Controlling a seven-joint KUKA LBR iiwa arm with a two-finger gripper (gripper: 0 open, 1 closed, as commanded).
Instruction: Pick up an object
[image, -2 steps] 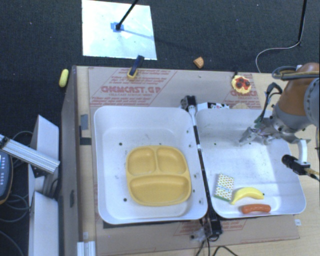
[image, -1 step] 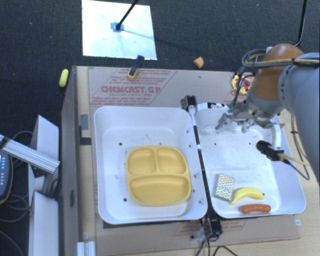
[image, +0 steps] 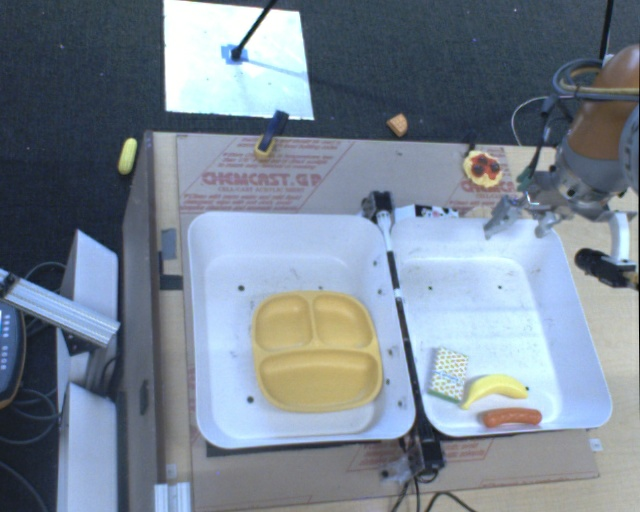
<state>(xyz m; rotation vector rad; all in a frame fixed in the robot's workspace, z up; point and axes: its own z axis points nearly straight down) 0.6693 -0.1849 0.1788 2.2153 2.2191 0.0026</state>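
Jaws (image: 522, 213) hang spread and hold nothing over the far rim of the right bin (image: 560, 300). Well below them, toward the near wall, lie a banana (image: 494, 388), a sausage (image: 512, 417) and a patterned packet (image: 449, 372), crowded together. Any descent there risks nudging neighbours or clipping the wall.

a yellow banana (image: 494, 389), a red sausage (image: 512, 417) and a patterned card (image: 449, 372) lie near the right bin's (image: 560, 300) front edge.
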